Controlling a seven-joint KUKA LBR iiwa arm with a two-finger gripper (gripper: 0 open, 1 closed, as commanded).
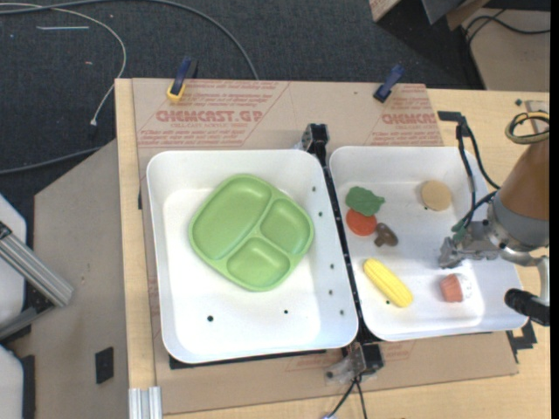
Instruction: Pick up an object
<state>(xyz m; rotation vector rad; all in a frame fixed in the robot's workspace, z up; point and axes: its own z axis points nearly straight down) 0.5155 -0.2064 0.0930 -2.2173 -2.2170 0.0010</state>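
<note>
A robotics lab: the bench [262, 103] is a clamped board bearing two white bins [166, 234], with cables [105, 24] trailing over dark carpet [262, 16] beyond it.

The arm [531, 190] is cut off by the picture's right edge, so its upper part is lost. Its gripper [456, 250], above the right bin [410, 321] near that bin's right edge, is too small and dim to read. A small brown thing [385, 234] beside the orange piece [361, 222] cannot be made out.
</note>
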